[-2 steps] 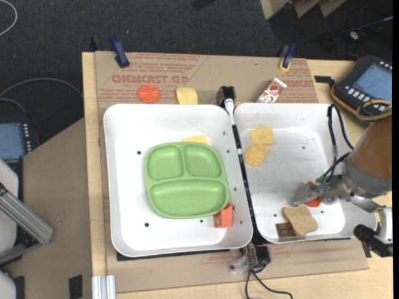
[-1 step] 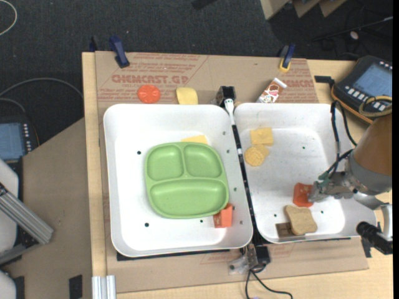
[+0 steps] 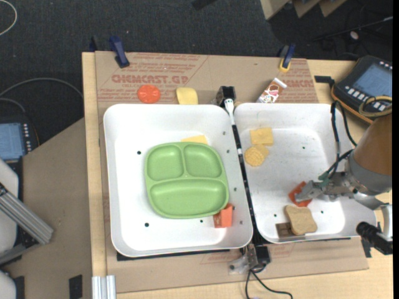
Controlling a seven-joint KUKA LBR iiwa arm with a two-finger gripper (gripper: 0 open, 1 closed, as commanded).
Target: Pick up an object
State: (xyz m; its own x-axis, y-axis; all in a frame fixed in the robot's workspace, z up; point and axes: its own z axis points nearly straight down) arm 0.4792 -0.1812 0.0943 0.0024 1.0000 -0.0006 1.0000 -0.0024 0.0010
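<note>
Here, you see the jaws [image 3: 310, 190] low in the right bin [image 3: 280, 114], touching a small red-orange piece [image 3: 299, 194]; whether they are spread or closed on it you cannot tell. That piece lies with its long axis slanting from lower left to upper right, just above a slice of toast [image 3: 300, 219] near the bin's front wall. Two yellow crackers [image 3: 258, 145] sit well apart toward the back. In the left bin [image 3: 118, 167] a green divided plate [image 3: 186, 180] lies flat, an orange block [image 3: 224, 216] touching its front right corner. The cardboard surface [image 3: 93, 167] reads "CHEMCAST" in red.
</note>
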